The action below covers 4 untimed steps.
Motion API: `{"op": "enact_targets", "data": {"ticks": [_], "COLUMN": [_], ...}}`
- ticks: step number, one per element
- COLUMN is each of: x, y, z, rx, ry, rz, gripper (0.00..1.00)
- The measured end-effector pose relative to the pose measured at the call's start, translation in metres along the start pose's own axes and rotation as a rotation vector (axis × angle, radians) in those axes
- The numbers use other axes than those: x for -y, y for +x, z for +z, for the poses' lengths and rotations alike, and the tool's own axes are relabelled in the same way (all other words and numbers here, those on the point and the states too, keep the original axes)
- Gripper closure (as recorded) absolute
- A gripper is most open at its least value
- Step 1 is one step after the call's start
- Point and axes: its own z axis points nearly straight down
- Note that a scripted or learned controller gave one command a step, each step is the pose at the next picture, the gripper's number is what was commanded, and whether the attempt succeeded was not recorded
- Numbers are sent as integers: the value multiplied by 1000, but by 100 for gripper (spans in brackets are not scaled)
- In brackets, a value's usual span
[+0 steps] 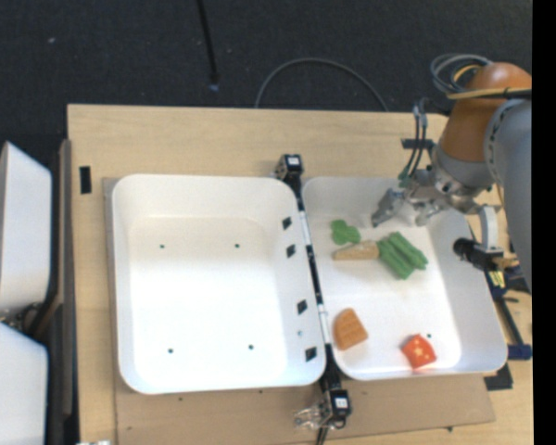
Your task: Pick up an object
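Metal tool (404,209) above ribbed green piece (403,255)

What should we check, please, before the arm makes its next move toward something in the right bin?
1. Pincer carries nothing between its fingers: ok.
2. Pincer is above the right bin, near its far edge: ok.
3. Targets present: small green piece, tan piece, large green piece, orange piece, red piece: ok.
4. Tan piece free of neighbours: not ok, it lies against the large green piece.
5. Orange and red pieces lie apart: ok.
6. Finger opening sufficient: cannot tell.
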Motion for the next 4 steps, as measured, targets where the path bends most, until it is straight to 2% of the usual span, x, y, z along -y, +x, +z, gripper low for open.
{"op": "enact_targets", "data": {"ticks": [1, 2, 3, 4], "x": [61, 90, 27, -4], "y": [-6, 40, 91, 76], "z": [13, 12, 11, 11], "rx": [-6, -7, -8, -7], "ry": [9, 6, -1, 1], "rz": [5, -1, -6, -2], "gripper": [0, 0, 0, 0]}}
